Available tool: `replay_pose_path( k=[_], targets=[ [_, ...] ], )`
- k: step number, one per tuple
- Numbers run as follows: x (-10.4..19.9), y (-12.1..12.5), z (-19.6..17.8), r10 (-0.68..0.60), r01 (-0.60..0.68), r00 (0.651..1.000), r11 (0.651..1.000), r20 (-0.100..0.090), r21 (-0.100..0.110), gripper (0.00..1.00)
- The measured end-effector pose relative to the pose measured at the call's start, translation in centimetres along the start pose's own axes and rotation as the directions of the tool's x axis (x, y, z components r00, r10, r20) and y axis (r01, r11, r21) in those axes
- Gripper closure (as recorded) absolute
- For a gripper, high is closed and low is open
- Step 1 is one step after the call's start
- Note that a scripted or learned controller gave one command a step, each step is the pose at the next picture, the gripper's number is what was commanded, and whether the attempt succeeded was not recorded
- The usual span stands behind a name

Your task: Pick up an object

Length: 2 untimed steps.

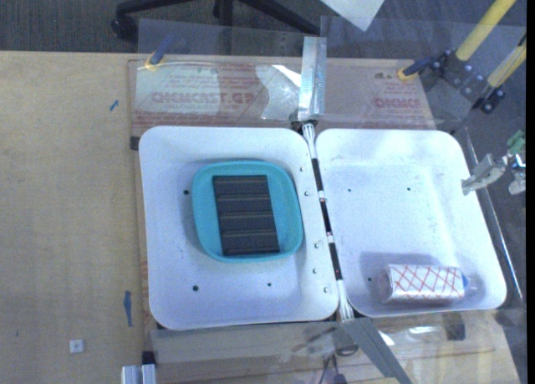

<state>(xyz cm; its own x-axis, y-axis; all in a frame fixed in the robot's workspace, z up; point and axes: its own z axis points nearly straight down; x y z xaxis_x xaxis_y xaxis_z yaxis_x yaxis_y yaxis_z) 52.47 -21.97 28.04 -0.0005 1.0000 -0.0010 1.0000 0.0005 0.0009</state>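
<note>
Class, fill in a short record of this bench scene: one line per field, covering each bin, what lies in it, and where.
left bin: teal dish, near centre
on the dish: dark ribbed block
right bin: cylinder with red crosshatch label, lying on its side
cylinder position: near front edge
bins: side by side, touching along the middle

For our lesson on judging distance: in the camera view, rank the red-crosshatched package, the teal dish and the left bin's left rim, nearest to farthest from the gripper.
From the gripper at the right edge:
1. Red-crosshatched package, right bin's front.
2. Teal dish, left bin's middle.
3. Left bin's left rim, farthest.
</note>
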Motion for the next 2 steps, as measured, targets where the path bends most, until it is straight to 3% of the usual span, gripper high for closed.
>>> replay_pose_path(
  k=[1,2],
  targets=[
    [8.6,-1.1,8.4,-0.047,0.047,0.999,0.999,-0.001,0.001,0.0],
    [11.2,-4.5,19.0,-0.196,0.196,0.981,0.981,-0.001,0.0,0.0]
  ],
)
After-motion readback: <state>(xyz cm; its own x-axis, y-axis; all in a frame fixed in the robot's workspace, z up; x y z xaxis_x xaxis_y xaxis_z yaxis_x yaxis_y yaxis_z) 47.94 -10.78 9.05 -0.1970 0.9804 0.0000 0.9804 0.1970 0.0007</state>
